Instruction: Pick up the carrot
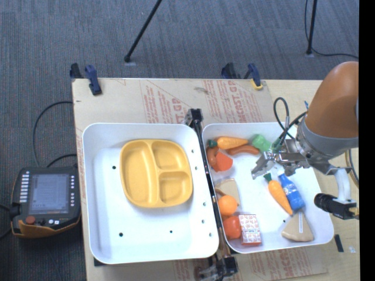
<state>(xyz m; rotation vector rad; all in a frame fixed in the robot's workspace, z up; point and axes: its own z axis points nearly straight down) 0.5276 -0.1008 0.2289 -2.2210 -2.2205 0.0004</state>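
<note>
The carrot (280,196) lies diagonally, green top up-left beneath the jaws (270,167), which stand released.

Glossy plastic carrot (280,196), plywood bench (146,98)

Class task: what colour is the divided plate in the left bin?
Yellow: the divided plate shows clearly in the camera view.

2 bins (94,157), 1 tray (156,172), 2 carrots (280,196)
</note>
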